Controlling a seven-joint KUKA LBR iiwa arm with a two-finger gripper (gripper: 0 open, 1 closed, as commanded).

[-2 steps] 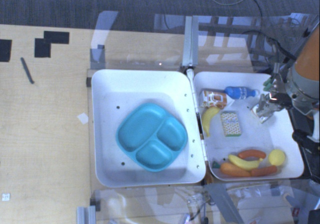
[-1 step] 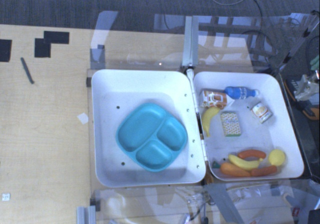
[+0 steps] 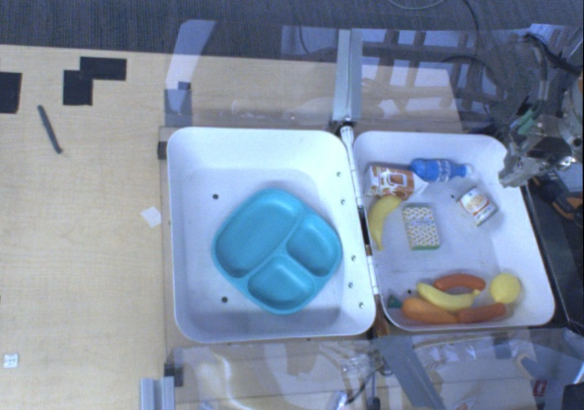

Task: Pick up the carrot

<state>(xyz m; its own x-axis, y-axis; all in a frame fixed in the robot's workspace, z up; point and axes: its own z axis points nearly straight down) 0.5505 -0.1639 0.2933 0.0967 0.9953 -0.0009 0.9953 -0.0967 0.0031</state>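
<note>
Gripper (image 3: 516, 168) beside smooth, tapered carrot (image 3: 427, 311)'s bin (image 3: 534, 253)

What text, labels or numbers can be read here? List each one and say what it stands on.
None can be read.
Carton in the right bin: brown and white print, too blurred to read.
Small can: label too small to read.
Blue bottle: no legible label.
Patterned green packet: a dotted pattern, no words made out.
Black marks on the bench: plain shapes, not letters.
</note>
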